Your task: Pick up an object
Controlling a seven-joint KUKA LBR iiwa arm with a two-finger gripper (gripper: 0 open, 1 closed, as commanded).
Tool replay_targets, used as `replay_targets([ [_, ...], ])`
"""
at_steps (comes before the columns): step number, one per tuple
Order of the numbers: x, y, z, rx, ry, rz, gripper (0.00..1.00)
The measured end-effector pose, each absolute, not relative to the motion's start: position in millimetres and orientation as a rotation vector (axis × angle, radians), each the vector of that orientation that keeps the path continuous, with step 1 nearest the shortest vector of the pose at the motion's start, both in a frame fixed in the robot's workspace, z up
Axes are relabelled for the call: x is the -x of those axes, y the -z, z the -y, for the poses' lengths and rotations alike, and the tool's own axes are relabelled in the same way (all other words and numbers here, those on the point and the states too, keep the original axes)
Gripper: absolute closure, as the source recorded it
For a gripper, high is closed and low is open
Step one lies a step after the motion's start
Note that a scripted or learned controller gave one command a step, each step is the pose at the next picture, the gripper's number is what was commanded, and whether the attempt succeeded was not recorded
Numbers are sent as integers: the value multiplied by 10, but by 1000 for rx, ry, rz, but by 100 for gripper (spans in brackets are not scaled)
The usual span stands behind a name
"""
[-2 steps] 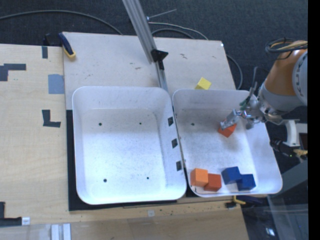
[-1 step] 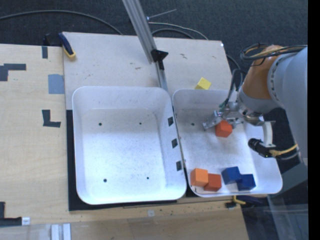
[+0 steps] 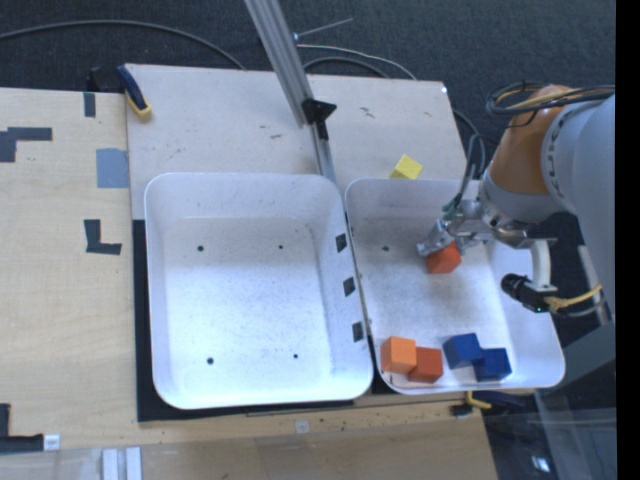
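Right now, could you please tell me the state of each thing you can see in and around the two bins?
gripper: low in the right bin, fingers on the red-orange block.
red-orange block: at the fingertips, tilted.
orange cube: resting by the right bin's near wall, touching the red cube.
red cube: resting.
blue blocks: two, resting, touching.
yellow piece: on the bench behind the right bin.
left bin: level.

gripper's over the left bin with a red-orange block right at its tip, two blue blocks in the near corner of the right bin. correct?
Not quite: the gripper is over the right bin, not the left bin. The camera view shows it there with the red-orange block right at its tip. The two blue blocks do sit in the near corner of the right bin.
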State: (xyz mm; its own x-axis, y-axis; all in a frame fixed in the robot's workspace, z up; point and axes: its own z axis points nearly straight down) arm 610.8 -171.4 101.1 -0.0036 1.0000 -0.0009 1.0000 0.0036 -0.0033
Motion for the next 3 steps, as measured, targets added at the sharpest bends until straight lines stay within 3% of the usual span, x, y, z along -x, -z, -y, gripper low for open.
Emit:
replay_targets([
  [1,-6434,-1789,935,2213,11,2235,100],
  [2,-5972,-1926,210,2210,0,2228,100],
  [3,-6018,-1912,98,2216,-2,2224,100],
])
